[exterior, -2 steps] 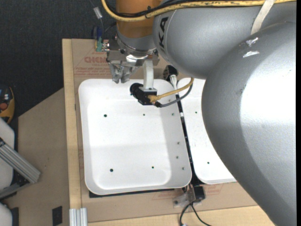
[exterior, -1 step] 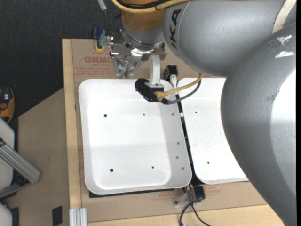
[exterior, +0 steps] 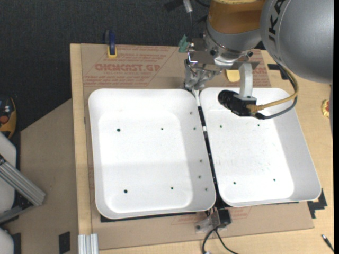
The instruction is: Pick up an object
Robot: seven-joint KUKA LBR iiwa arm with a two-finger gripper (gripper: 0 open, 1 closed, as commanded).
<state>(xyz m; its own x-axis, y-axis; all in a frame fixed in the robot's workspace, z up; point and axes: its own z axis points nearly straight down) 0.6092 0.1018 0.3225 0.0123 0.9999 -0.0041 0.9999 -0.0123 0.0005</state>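
On a bench seen from above, a large grey arm (exterior: 302,30) with an orange band reaches in from the right, its gripper (exterior: 195,82) low over the top end of the seam between two shallow white bins. Whether the gripper is wide, narrow or holding anything cannot be told; nothing shows at its tip. The likely risk: it sits right over the two raised rims, so a descent here could strike the rims or close on a bin edge rather than an object. The left bin (exterior: 100,142) shows bare white floor with small dark dots. The right bin (exterior: 296,168) looks the same; a black fitting (exterior: 235,102) on the arm hangs over its top. No loose object to pick is visible.
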